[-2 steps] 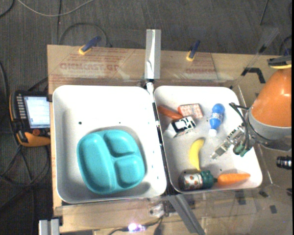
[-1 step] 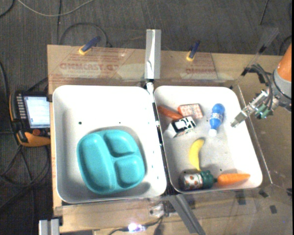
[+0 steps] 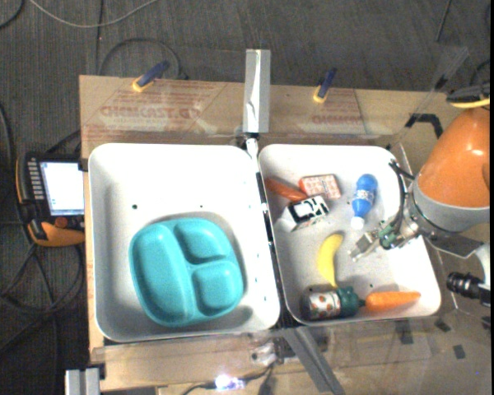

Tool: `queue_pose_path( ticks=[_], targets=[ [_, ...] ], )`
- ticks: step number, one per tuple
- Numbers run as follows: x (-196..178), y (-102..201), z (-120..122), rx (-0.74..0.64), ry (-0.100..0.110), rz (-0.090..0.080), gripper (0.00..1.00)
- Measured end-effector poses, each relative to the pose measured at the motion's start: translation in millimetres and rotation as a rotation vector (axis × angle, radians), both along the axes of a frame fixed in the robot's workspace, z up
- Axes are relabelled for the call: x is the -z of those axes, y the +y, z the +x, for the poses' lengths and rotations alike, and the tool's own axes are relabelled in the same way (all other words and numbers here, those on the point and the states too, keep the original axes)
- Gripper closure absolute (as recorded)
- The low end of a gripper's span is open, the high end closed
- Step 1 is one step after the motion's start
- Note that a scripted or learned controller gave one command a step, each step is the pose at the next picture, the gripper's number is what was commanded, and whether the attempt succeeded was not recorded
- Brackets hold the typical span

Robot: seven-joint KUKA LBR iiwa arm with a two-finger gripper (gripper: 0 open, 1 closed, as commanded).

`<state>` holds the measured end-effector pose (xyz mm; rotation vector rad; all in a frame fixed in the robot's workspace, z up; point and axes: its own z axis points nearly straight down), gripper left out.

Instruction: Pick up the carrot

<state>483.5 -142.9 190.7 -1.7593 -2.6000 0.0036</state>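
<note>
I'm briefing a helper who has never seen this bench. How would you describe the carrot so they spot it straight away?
Look in the right bin, along its near edge. The carrot lies there on its side, at the bin's near right corner, its green end toward a can. It is long, tapered and orange, unlike the curved yellow banana beyond it.

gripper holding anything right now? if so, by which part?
Nothing is held. The hand hangs over the right bin, beside the banana, with nothing between its fingers. The carrot lies apart, at the bin's near edge.
</note>
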Motion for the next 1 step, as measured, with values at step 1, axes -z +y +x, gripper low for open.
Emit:
queue_pose_path(
  ticks=[1],
  targets=[
    [4.0,54.7,0.5,0.354,0.000,0.000,1.00]
  ],
)
